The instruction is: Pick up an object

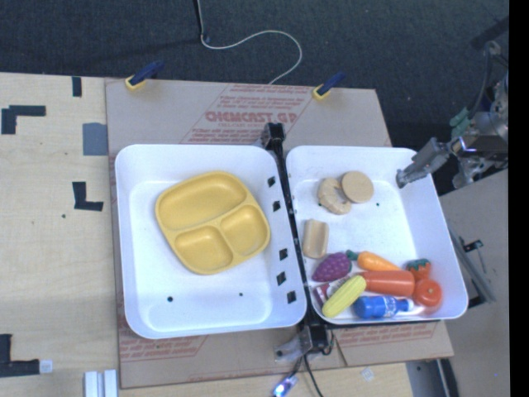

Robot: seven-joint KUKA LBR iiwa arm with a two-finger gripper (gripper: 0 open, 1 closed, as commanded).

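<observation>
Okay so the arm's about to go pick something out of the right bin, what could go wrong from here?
1. The corn, grapes, carrot, hot dog, tomato and blue bottle are packed touching each other, so a grab may catch two or shove neighbours.
2. That pile sits against the right bin's near wall, which may block the claw.
3. The two cookies overlap and lie flat, so they may slip.

A glossy yellow three-compartment plastic tray [213, 222] lay in the left plain white shallow bin [140, 304]. In the right white bin [430, 213], tan round biscuit pieces [345, 192] sat at twelve o'clock; purple grapes [332, 266], an orange carrot [377, 262], yellow corn [344, 295], a red tomato [427, 292] and a blue bottle [382, 308] clustered at six.
</observation>
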